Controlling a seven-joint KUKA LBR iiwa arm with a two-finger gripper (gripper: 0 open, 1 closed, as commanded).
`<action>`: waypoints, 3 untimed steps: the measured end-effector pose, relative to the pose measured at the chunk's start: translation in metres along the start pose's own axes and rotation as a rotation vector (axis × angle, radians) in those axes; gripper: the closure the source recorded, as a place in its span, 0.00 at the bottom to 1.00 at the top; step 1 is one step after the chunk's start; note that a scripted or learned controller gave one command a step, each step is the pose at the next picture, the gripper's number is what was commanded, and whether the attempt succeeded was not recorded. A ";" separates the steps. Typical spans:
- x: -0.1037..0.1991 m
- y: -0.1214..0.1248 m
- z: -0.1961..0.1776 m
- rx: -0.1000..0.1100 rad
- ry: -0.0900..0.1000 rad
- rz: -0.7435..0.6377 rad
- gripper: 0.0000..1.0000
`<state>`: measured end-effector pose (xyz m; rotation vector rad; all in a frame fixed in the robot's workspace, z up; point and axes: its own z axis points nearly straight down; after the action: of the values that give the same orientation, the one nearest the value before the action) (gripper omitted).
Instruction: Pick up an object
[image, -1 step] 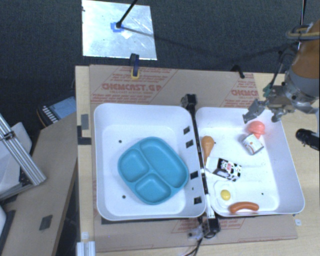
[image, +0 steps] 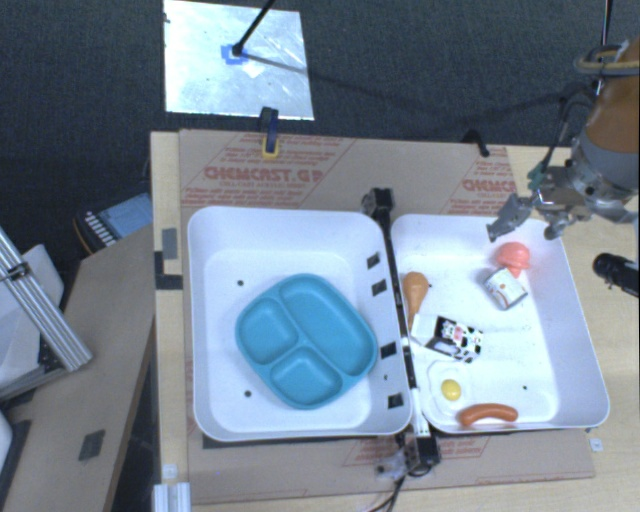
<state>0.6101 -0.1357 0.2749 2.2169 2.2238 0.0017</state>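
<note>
From the camera view, we see our gripper (image: 527, 215) spread open and holding nothing, poised just above the pink mushroom toy (image: 513, 256) at the far side of the right bin (image: 580, 345). We should descend squarely over its cap before closing.

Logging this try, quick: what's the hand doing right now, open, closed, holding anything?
Hand: open, holding nothing, above the right bin's far edge.

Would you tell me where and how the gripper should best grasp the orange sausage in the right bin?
Probably across the middle of the sausage, descending from above: it lies flat and lengthwise near the bin's front wall, so fingers closing across its narrow width fit best.
</note>
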 end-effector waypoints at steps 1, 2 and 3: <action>-0.010 0.002 0.050 0.004 0.000 0.002 0.00; -0.015 0.008 0.095 0.003 0.000 0.002 0.00; -0.009 0.009 0.155 0.001 0.000 0.001 0.00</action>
<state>0.6195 -0.1449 0.1201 2.2192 2.2228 0.0006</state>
